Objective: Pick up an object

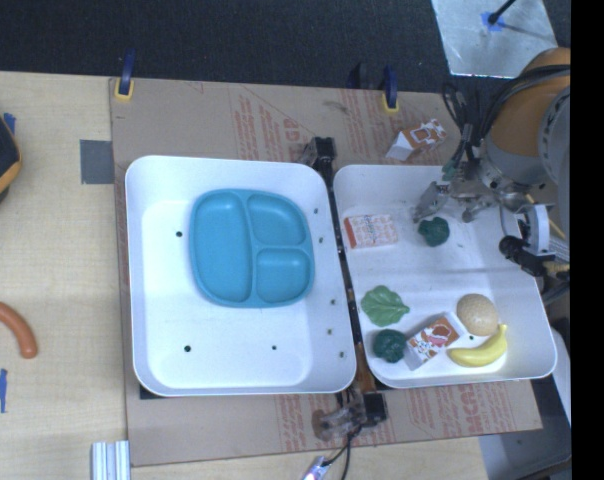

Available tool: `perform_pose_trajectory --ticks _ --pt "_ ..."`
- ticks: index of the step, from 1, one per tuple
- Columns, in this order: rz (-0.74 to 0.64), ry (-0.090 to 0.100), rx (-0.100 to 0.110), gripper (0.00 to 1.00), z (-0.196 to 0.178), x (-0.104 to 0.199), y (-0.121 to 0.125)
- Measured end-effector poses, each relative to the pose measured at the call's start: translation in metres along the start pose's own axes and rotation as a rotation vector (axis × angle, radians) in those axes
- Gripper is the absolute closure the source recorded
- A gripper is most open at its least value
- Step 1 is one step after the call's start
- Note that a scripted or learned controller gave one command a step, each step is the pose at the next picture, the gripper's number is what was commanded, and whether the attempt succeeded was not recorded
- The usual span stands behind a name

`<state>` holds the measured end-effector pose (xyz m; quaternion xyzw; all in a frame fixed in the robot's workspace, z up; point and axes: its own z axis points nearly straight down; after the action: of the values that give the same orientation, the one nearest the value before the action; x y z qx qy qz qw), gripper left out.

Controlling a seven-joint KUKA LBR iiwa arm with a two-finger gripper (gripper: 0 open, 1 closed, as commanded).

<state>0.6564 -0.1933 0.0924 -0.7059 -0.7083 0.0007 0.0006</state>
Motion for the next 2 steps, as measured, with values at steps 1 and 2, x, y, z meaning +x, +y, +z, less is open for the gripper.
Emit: perform_pose_trajectory --ticks 1,2 --pt "-0.003 0.000 0.002 0.00 0.001 0.042 -0.023" --pt "0.001 0.000 0.000 0.00 0.000 0.001 0.000"
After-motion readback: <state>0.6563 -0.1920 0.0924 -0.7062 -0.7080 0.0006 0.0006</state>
